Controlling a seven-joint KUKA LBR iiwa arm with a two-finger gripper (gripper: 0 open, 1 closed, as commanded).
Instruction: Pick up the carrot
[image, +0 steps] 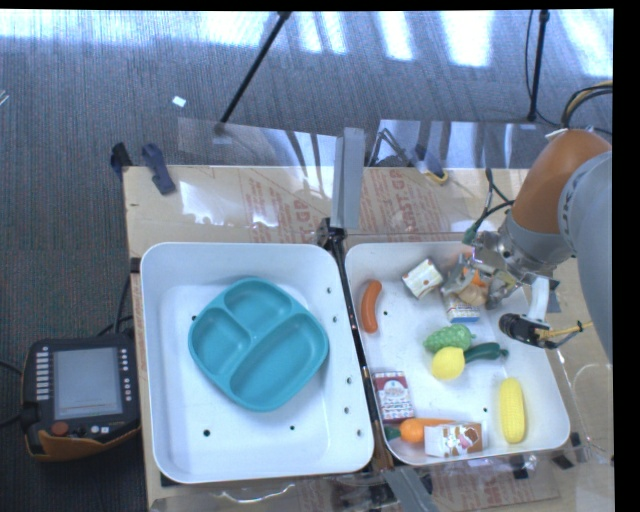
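Seen from above at a slant, a bench (230, 205) carries two shallow white bins side by side. Nearest the viewer, at the front edge of the right bin (556, 395), the carrot (424, 429) lies on its side, orange, touching a small red and white packet (455, 439) on its right. Just behind the carrot stands a small red box (392, 394), and toward the bin's right wall lies a yellow corn cob (511, 410), apart from the rest. Further back, in the middle of the bin, a yellow lemon (448, 363) sits against a green vegetable (447, 338), with a dark green item (485, 351) just beside them. A reddish sausage (370, 305) lies near the left wall. At the back of the bin a small white carton (422, 278) rests tilted, and just beside it the end effector (478, 280) hangs low over a cluster of small items (too cluttered to tell whether it is open or closed, or touching anything). It is well apart from the carrot. The grey arm (585, 215) with its orange band (555, 175) reaches in from the right. The left bin (175, 270) holds a blue divided plate (258, 343). Left of the bench, on the floor, sits a handheld control pendant (82, 393).
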